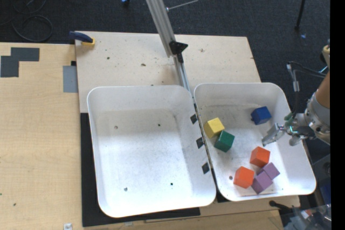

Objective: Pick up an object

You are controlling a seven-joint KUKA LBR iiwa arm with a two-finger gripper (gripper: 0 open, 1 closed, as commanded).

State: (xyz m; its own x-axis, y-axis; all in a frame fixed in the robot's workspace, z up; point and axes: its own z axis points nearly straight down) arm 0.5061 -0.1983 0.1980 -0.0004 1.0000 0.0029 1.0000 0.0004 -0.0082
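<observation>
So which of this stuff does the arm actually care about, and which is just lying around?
Part of the job:
gripper
blue block
yellow block
green block
two orange blocks
two purple blocks
right bin, which holds them

Just lying about:
left bin
slanted metal rail
blue-and-yellow clamp
floor cables
</observation>
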